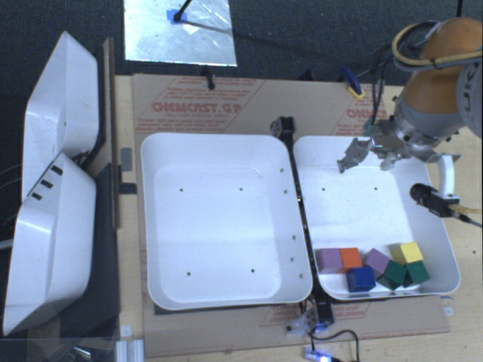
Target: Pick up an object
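Several small blocks lie bunched along the front edge of the right bin [332,202]: a purple block [329,259], an orange block [349,257], a blue block [361,278], a second purple block [376,261], a dark green block [392,275] and a yellow block [410,253]. My gripper [371,157] hangs over the back of that bin, well away from the blocks. Its two fingers stand apart, open, with nothing between them.
The left bin [162,202] sits beside the right one, with a black divider strip [298,194] between them. A black cylinder [430,198] juts out by the right bin's right rim. White housings [53,187] stand at the far left.
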